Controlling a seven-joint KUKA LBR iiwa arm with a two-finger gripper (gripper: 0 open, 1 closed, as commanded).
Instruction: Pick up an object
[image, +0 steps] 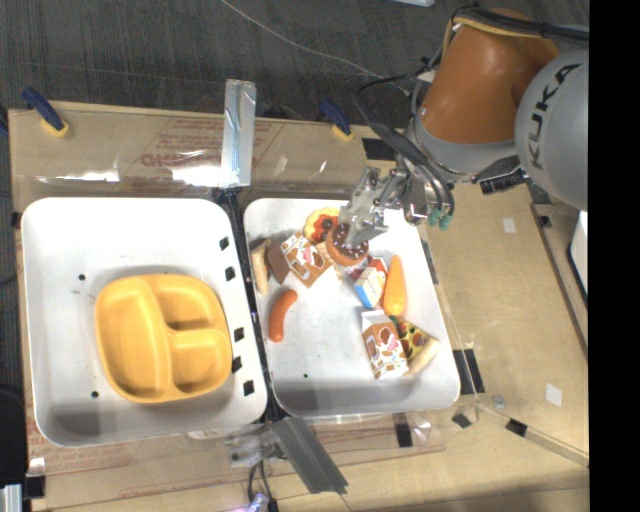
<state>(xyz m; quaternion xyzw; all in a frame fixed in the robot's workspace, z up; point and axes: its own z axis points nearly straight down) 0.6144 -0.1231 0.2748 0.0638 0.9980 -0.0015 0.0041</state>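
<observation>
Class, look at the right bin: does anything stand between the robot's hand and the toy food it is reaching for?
Nothing visible does. The hand is already down among the crowded items at the back of the right bin, over a round reddish piece. A small carton and a carrot lie close beside it, crowding the spot.

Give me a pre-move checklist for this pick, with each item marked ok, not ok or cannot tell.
1. Gripper over the right bin, above the toy food: ok.
2. One object isolated under the gripper: not ok; the round red-and-brown piece, a printed box and other items crowd together there.
3. Finger opening suits the target: cannot tell.
4. Something already held: cannot tell.
5. Easier targets available: ok; the sausage and carrot lie more apart.
6. Left bin ready as drop spot: ok; the yellow tray sits flat.
</observation>
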